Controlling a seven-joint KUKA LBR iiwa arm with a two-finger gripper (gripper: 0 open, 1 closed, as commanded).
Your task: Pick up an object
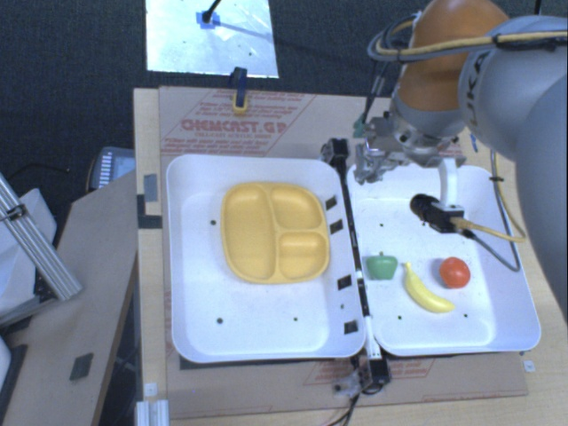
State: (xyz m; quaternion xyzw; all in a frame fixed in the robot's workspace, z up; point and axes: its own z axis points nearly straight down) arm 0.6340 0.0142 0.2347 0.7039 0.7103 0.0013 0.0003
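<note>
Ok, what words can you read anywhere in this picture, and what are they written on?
"CHEMCAST G P" in red, on the brown board behind the left white bin; the last letters are blurry.
More red print on the board's front edge, too small to read.

Divided plate (272, 233) in left bin (191, 327), banana (426, 291) in right bin (497, 327)
</note>
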